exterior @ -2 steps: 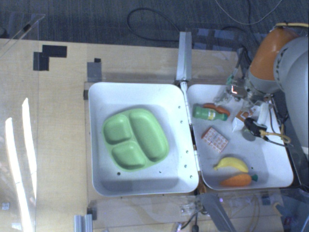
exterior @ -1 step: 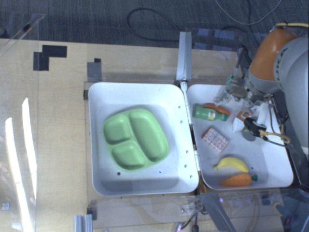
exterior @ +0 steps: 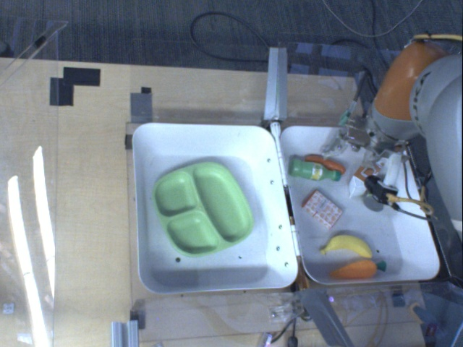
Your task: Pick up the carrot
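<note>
Carrot (exterior: 354, 269), orange with a green end, lies at the near edge of the right bin (exterior: 416, 262), just beside a banana (exterior: 347, 245) on its far side. Farther in: a pink patterned packet (exterior: 321, 208), then a green bottle (exterior: 312, 169) with an orange item behind it. Left bin (exterior: 148, 266) holds a green divided plate (exterior: 204, 208). Arm (exterior: 412, 85) reaches over the right bin's far right corner; jaws (exterior: 372, 166) sit well apart from the carrot, and whether they are wide or narrow cannot be told.

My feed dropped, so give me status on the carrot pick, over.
Gripper above right bin's far side. Carrot untouched at near wall. Banana right beside carrot.
</note>
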You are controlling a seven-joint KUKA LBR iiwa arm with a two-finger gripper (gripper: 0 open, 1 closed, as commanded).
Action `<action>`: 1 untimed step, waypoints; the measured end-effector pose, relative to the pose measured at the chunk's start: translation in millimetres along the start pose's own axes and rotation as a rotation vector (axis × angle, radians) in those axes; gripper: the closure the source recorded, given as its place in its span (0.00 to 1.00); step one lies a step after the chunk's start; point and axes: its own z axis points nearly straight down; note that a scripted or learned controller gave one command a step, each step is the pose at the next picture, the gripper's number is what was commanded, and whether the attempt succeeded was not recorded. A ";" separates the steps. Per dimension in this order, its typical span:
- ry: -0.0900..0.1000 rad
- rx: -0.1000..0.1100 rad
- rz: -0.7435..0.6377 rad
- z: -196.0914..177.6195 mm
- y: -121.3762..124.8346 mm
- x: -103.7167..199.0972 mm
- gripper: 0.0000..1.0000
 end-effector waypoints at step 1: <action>-0.002 0.026 0.007 12.1 -8.5 -0.9 0.00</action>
